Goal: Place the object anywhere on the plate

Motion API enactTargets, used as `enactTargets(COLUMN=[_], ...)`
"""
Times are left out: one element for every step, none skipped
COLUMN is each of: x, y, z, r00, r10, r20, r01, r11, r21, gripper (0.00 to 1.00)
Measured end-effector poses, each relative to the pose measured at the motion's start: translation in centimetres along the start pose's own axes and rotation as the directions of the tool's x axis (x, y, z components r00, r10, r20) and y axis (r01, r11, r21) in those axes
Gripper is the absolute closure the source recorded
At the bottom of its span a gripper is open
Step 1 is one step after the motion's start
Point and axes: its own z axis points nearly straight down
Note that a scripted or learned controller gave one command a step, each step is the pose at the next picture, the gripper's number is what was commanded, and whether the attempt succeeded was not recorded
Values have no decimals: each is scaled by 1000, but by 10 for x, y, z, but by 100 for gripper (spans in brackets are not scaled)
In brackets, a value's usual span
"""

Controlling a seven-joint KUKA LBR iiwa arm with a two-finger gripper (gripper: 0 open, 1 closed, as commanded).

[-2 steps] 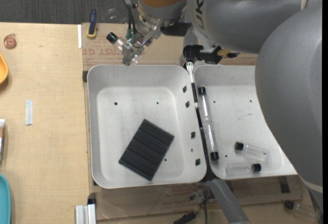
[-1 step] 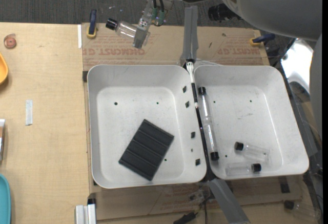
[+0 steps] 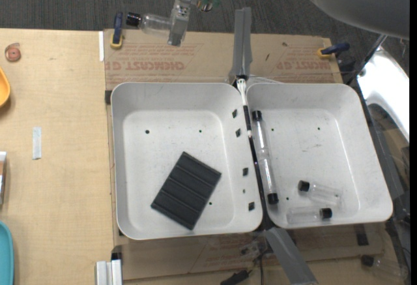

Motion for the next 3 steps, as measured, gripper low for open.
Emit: enactTargets(x=[1, 0, -2], y=[0, 0, -1], z=[0, -9, -17], r00=[986, 987, 987], r10=[-166, -163, -160], r20=[-1, 2, 4], r01=[166, 163, 160], r11=[986, 987, 987], r21=[0, -1, -2], gripper=[100, 100, 100])
